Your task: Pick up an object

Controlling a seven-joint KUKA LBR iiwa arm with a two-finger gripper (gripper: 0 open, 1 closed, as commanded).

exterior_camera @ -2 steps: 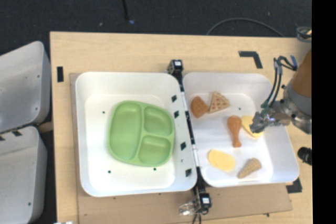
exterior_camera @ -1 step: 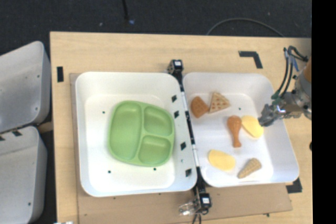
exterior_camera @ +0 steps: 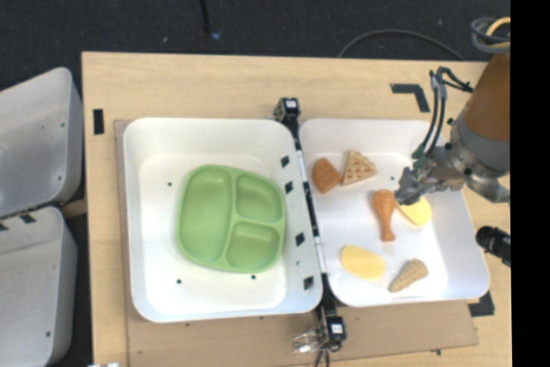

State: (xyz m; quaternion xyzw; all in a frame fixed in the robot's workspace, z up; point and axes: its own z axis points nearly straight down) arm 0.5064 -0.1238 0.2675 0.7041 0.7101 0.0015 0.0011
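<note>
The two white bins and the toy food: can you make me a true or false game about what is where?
1. The green tray lies in the left bin. True.
2. The pizza slice sits on the green tray. False: it is in the right bin, beside the brown pastry.
3. The gripper hangs over the right bin. True.
4. The ice cream cone lies in the left bin. False: it is in the right bin, beside the yellow piece.
</note>
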